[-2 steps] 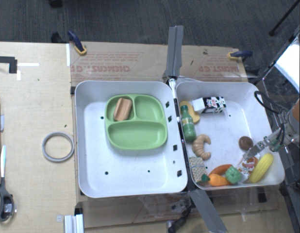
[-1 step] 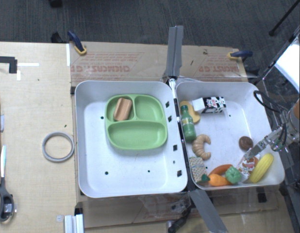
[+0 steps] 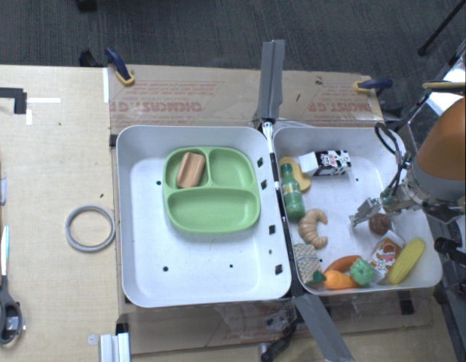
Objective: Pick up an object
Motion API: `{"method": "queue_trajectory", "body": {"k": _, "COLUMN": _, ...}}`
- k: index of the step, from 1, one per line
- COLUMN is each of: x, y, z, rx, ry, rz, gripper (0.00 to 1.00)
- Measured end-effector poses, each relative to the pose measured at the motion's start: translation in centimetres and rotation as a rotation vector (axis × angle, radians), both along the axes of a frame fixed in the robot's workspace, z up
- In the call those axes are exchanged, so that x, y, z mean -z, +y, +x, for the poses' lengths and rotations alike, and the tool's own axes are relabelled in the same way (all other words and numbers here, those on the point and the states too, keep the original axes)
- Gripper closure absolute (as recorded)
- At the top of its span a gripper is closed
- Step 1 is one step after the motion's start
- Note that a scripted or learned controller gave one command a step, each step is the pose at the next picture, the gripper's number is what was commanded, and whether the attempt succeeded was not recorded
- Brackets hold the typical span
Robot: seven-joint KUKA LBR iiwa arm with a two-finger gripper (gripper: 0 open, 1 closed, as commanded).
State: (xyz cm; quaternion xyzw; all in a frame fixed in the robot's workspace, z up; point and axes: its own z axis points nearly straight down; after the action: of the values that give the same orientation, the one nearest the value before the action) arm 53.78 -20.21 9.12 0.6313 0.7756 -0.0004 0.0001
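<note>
Metal two-finger tool [image 3: 366,216] low in right white bin [image 3: 346,136], finger state unclear, beside small brown round object [image 3: 380,223]; could nudge it aside.

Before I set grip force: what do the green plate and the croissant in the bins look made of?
Green plate: seems moulded plastic, matte, uniform colour, smooth rounded dividers. Croissant: likely a plastic toy, slightly glossy tan with moulded ridges, though real pastry can't be excluded.

red mirrored print on cardboard sheet [image 3: 240,96], not legible
</note>
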Motion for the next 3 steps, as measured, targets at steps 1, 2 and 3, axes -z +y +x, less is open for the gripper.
{"method": "queue_trajectory", "body": {"k": 1, "x": -0.9, "y": 0.0, "z": 0.0, "rx": 0.0, "ry": -0.001, "rz": 0.0, "gripper": 1.0}}
{"method": "queue_trajectory", "body": {"k": 2, "x": -0.9, "y": 0.0, "z": 0.0, "rx": 0.001, "ry": 0.0, "rz": 0.0, "gripper": 0.0}}
{"method": "queue_trajectory", "body": {"k": 3, "x": -2.1, "y": -0.4, "z": -5.7, "rx": -0.14, "ry": 0.0, "rz": 0.001, "gripper": 0.0}}
